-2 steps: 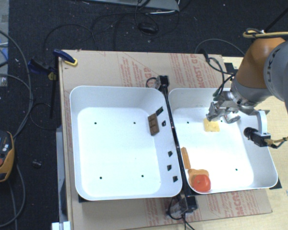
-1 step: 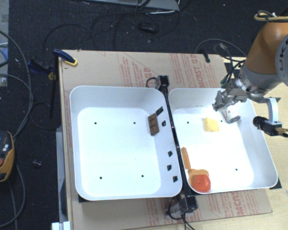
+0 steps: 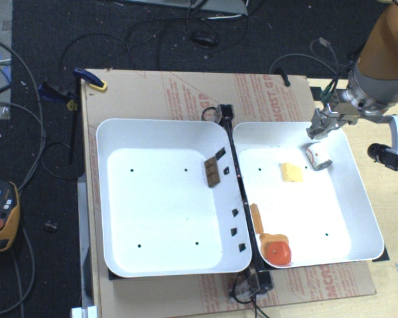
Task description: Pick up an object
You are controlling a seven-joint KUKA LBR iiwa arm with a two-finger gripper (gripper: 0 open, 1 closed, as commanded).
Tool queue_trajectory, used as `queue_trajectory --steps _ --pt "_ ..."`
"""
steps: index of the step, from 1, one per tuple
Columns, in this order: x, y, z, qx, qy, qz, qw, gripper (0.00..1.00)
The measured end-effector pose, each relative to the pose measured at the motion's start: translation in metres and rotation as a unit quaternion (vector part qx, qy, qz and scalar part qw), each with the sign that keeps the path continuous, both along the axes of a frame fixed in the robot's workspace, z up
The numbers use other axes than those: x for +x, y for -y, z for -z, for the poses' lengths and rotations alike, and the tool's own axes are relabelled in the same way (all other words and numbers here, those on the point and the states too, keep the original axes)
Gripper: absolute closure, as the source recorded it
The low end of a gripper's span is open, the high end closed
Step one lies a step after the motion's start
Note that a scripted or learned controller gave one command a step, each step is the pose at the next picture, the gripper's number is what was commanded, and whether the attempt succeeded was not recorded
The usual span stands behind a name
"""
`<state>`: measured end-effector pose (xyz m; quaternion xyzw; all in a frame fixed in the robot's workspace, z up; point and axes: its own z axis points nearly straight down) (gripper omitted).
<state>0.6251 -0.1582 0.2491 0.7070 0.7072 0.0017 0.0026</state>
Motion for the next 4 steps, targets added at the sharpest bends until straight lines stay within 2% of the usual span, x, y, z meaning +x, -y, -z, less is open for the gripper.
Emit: queue_trajectory --steps 1,2,3,4 --pt "0.001 0.0 -0.033 0.0003 -0.002 0.0 1.0 1.0" --pt "0.006 -0.059 -0.025 0.0013 -0.003 -0.002 1.0 1.0" --pt "0.008 -0.103 -0.021 0.001 -0.003 -0.002 1.0 1.0" --pt "-0.002 -0.153 -0.022 0.0011 -0.003 -0.002 1.0 1.0"
